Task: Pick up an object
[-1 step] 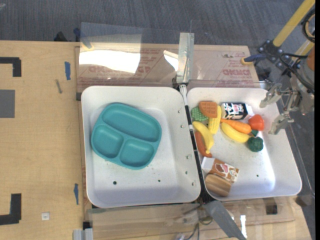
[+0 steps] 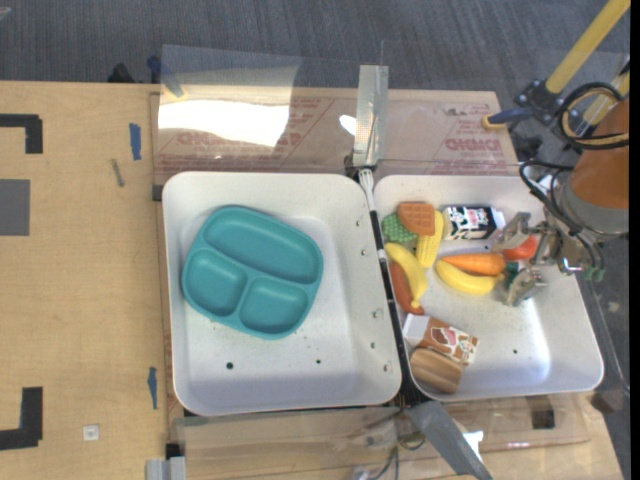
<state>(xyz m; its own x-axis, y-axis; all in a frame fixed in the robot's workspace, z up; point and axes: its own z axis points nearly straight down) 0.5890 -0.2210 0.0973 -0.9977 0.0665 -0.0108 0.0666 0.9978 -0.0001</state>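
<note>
The right bin (image 2: 570, 353) holds toy food. The claw (image 2: 527, 258) hangs over its right side, fingers spread and grasping nothing, just right of the carrot (image 2: 472, 264), which lies on a banana (image 2: 468, 281).

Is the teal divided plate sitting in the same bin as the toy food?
No, the teal divided plate lies in the left bin; the toy food fills the right bin.

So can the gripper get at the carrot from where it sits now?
Probably yes. The gripper is low in the right bin, just beside the carrot, whose orange top is uncovered. The yellow banana lies tight along its near side, so a grab may catch both.
</note>
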